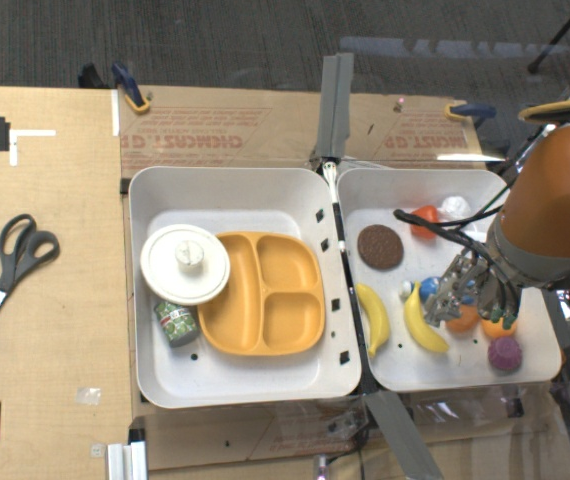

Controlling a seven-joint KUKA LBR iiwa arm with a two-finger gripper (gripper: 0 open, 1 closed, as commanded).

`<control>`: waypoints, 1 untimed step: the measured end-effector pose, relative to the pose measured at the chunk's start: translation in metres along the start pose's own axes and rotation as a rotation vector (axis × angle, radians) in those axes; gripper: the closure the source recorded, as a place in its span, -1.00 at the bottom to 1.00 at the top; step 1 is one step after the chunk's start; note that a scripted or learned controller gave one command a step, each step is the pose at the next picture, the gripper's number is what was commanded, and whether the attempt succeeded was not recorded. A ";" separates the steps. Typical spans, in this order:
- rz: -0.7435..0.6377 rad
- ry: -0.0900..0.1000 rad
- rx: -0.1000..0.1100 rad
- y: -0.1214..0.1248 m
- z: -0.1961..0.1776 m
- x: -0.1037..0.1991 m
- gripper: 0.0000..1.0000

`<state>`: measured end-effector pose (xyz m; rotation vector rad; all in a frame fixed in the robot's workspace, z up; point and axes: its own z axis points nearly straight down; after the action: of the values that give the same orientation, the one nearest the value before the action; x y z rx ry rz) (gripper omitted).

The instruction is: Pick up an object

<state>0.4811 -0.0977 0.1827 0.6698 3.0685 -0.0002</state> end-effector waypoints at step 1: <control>-0.169 -0.003 -0.001 0.039 -0.072 0.020 1.00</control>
<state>0.4795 -0.0542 0.2544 0.4081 3.1110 0.0000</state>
